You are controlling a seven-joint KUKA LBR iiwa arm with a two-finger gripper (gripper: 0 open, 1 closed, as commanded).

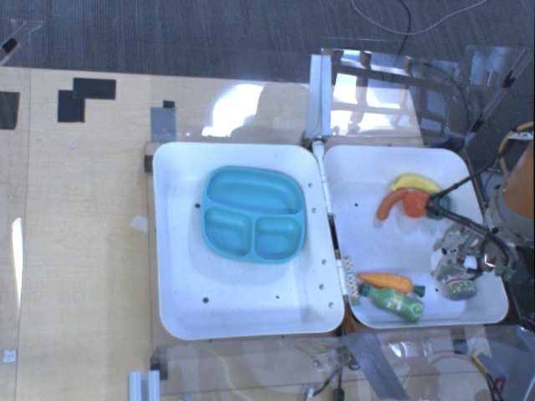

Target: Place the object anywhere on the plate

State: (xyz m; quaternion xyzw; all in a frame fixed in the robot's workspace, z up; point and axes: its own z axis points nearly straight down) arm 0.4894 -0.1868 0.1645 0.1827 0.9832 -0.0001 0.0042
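Guessing the green bottle (pixel 397 305) near the gripper (pixel 458 276) is light, slick plastic; grab mid-body. Can't tell its opening.

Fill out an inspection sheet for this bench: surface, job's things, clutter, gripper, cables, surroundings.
Surface: wooden bench bearing two white bins, left bin and right bin.
Job's things: blue divided plate in the left bin, nothing on it; in the right bin, banana, orange-red toy, carrot, green bottle.
Clutter: small round thing beneath the gripper, too blurred to name.
Gripper: gripper low over the right bin's right side; finger state unclear.
Cables: white cable looping on the floor.
Surroundings: dark carpet; black markers on the bench.
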